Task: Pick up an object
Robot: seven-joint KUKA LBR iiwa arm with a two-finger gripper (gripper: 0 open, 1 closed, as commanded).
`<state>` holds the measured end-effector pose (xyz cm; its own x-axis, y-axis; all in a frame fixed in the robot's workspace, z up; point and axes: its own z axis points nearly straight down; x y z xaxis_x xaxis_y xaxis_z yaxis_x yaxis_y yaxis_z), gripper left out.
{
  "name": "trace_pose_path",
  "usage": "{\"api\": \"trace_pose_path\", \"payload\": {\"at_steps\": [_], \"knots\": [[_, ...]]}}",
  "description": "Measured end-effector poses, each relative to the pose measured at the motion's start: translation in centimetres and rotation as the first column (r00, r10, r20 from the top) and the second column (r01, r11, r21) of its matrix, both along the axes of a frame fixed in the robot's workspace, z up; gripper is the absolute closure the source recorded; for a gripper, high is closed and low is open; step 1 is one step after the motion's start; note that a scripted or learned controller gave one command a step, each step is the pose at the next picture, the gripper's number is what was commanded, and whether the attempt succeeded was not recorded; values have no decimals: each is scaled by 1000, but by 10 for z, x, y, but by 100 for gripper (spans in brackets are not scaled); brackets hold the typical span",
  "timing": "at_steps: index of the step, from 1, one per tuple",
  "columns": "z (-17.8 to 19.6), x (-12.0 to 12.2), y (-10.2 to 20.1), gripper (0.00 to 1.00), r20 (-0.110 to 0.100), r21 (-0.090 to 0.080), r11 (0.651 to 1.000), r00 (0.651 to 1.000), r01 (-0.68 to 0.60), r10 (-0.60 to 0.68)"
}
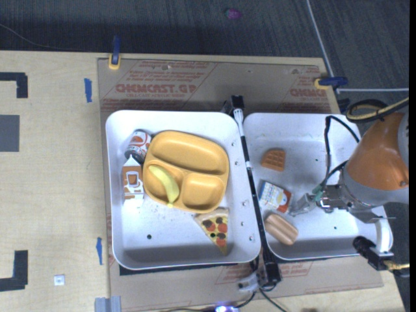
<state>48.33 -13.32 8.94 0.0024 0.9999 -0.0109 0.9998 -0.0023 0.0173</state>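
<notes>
Currently in approach: gripper (304, 205) low in the right bin (338, 239), between the small carton (273, 196) and hot dog (281, 229). Can't tell its state; nothing visibly held. Next: centre on one item, descend, close.

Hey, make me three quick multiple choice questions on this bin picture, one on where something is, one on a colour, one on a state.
1. Where does the pizza slice lie? A left bin B right bin C bench
2. What colour is the divided tray? A blue B yellow C green
3. How does the banana rest? A inside a tray compartment B on the bin floor C on the waffle

Key: 1 A, it lies at the left bin's lower edge. 2 B, it looks yellow throughout. 3 A, it lies in the tray's lower left compartment.
</notes>
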Motion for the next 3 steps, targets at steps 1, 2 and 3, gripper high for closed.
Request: {"api": "trace_pose_path", "payload": {"at_steps": [1,2,3], "knots": [[0,0,13,0,0,-1,1000,1000,2,-2],[0,0,32,0,1,-2,1000,1000,2,-2],[12,2,29,100,10,-9,1000,1000,6,-6]]}}
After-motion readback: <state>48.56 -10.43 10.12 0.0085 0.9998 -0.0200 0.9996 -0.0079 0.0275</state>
